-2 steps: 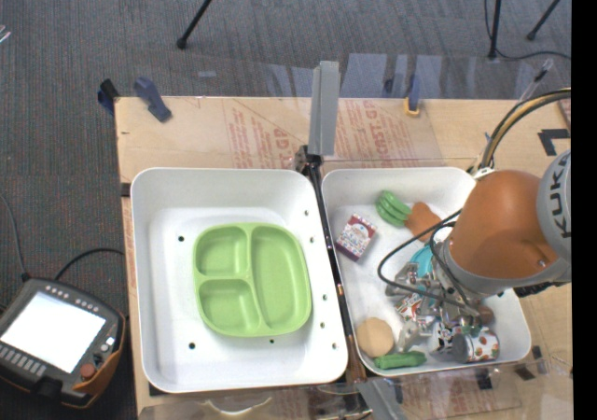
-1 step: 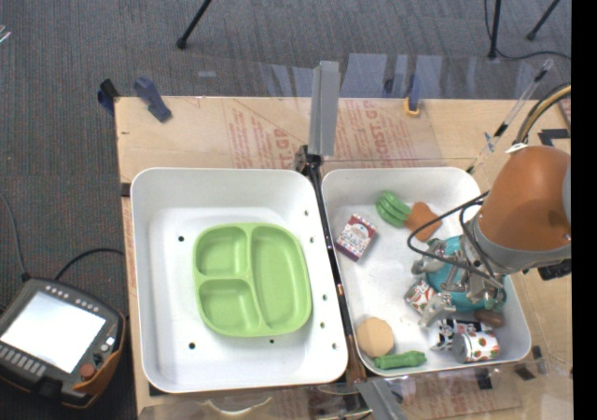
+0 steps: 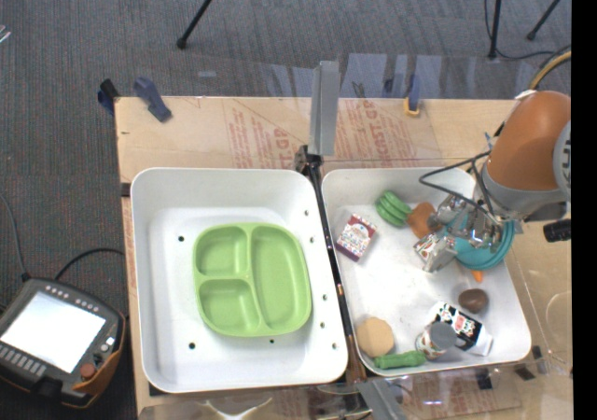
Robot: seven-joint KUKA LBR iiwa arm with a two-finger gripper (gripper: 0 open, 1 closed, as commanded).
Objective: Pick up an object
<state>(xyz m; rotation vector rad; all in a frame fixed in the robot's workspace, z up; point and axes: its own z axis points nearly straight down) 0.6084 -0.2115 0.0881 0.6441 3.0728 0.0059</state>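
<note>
My gripper (image 3: 435, 250) hangs low over the right bin (image 3: 401, 292), in its upper right part. It sits just beside a teal bowl (image 3: 492, 253) and an orange block (image 3: 422, 218). A green ridged piece (image 3: 394, 208) lies to the upper left of it. A small patterned box (image 3: 355, 236) lies further left. Nearer the front are a brown oval object (image 3: 473, 300), a black-and-white carton (image 3: 459, 330), a tan round bun (image 3: 376, 335) and a green stick (image 3: 402, 360). I see nothing clearly held between the fingers.
The left bin (image 3: 163, 250) holds a green divided plate (image 3: 252, 278). A grey upright post (image 3: 325, 115) stands behind the wall between the two bins. A teach pendant (image 3: 56, 339) lies on the floor at the lower left.
</note>
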